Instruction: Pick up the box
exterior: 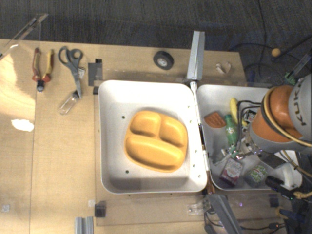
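So looking down at the bench, the box (pixel 231 171) is sitting in the right bin (pixel 214 97), down near its front left corner, lying a bit tilted. The gripper (pixel 240 152) is hanging just above and slightly right of it, pretty much on top of it already. Honestly can't tell whether it's gripping anything or what it's touching, the arm (pixel 285 113) is blocking that. The left bin (pixel 109 130) is holding a big yellow mould (pixel 156 139).

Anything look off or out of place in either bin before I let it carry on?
The left bin holds one big yellow moulded form, far bulkier than the small items crowded in the right bin. There the small purple box lies tilted near the front wall, beside the arm.
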You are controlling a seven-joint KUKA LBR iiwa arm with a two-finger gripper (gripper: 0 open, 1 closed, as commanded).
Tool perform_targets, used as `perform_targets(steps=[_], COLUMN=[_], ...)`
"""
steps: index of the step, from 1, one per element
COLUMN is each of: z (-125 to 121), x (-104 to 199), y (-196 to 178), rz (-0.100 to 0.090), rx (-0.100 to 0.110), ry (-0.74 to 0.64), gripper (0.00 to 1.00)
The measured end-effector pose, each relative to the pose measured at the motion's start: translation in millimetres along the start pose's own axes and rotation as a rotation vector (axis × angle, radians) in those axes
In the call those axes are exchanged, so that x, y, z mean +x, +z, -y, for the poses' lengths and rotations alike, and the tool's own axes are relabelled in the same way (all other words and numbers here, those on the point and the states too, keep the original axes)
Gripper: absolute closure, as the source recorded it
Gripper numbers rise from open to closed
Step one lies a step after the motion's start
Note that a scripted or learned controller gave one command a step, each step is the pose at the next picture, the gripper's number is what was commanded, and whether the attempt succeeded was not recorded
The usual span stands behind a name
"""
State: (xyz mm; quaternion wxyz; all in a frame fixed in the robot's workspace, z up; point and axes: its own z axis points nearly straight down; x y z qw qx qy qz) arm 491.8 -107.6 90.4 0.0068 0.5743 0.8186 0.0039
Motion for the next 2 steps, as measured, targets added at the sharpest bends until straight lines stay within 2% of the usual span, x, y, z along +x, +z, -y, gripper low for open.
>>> perform_targets(steps=[1,2], z=[-4.2,-4.1], x=[-2.2,-2.2], y=[-12.5,-12.4], rz=[0.010,0.009], rx=[-0.012,-0.011], ry=[-0.003,-0.002], gripper=[1.00,0.00])
